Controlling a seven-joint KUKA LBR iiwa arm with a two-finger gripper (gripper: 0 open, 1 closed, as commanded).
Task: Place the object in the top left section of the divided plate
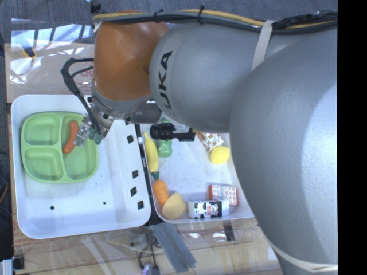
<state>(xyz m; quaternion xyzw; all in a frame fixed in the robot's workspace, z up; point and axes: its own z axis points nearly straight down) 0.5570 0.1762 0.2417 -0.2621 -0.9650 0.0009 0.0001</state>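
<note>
A green divided plate lies in the left white bin. A thin orange-red piece like a small carrot rests on the plate, slanted along the divider in the upper part of its right section. My gripper hangs at the plate's upper right rim, right beside the top end of that piece. The large grey arm with its orange band covers the view above and to the right of the gripper.
The right bin holds a banana, a green item, a lemon, a carrot, a pale yellow fruit, a red can and a black-and-white carton.
</note>
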